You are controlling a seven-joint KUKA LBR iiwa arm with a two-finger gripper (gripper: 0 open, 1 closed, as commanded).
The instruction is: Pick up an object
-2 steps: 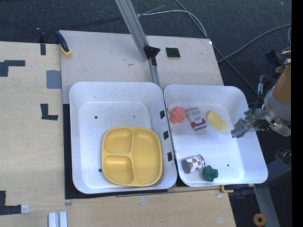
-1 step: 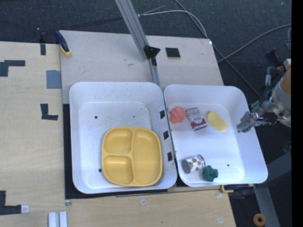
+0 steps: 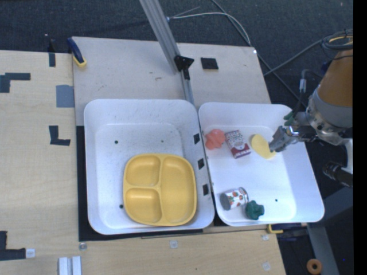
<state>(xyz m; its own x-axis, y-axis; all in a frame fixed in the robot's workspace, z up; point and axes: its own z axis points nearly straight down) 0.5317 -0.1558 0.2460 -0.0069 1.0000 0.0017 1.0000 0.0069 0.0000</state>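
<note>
Two white bins sit side by side on the bench; left bin (image 3: 100, 130) holds a yellow divided tray (image 3: 160, 189) w/ four compartments, lying flat toward its front. Right bin (image 3: 287, 182) holds the small stuff: a pink lump (image 3: 215, 138) near the back-left corner; just beside it a red-and-white packet (image 3: 237, 143); then a yellow object (image 3: 261, 146), rounded, to the packet's right. Toward the bin's front: a small can (image 3: 233, 198) lying on its side, and a green item (image 3: 255, 210) touching or just beside it. The arm (image 3: 335, 90) comes in from the right over the bin's rim; the gripper (image 3: 279, 141) sits just beside the yellow object, at its right edge, maybe touching. Can't tell whether it's released or clenched; nothing visibly grasped. A metal pole (image 3: 159, 22) rises from behind the bins; a blue-and-yellow clamp (image 3: 76, 52) is on the bench's back-left corner.
</note>
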